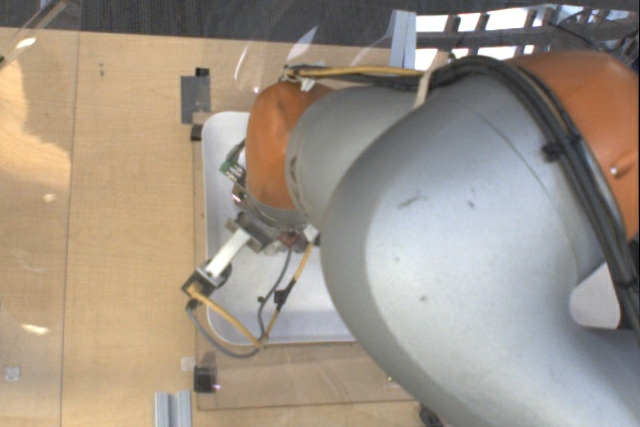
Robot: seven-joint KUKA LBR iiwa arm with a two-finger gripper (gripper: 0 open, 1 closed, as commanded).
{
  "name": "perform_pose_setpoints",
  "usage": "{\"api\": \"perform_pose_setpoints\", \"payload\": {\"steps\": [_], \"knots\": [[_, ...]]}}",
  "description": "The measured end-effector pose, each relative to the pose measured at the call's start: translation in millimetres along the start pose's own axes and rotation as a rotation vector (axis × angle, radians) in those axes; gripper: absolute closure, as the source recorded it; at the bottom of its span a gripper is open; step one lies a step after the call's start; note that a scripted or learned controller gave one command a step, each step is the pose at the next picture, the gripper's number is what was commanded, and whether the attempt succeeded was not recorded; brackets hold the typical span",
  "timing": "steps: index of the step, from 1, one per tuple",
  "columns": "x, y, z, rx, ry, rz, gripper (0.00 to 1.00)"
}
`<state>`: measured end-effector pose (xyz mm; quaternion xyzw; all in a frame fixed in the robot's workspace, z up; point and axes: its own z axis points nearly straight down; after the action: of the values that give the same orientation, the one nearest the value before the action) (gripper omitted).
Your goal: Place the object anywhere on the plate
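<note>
My grey arm (pixel 470 245), with its orange band (pixel 268 147), reaches in from the right and covers most of the white bin (pixel 222 215). The wrist end and gripper (pixel 262 227) hang over the left part of that bin, seen from above. A white bracket (pixel 216 265) with a black tip sticks out from the wrist toward the lower left. Yellowish and black cables (pixel 240 330) loop down from it over the bin floor.
The bin's left and front rims border the wooden bench (pixel 110 215). Small black clamps (pixel 198 95) sit at the bin's far left corner and near its front left corner (pixel 205 378). A metal frame (pixel 500 25) stands behind the arm.
</note>
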<state>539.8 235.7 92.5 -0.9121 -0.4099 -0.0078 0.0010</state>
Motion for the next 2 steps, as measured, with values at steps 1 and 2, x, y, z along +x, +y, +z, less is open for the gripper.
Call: {"api": "perform_pose_setpoints", "payload": {"steps": [1,2], "knots": [[46,51,-111,0.003,-0.010,-0.069,1.00],[73,83,-98,0.006,-0.011,-0.409,1.00]]}}
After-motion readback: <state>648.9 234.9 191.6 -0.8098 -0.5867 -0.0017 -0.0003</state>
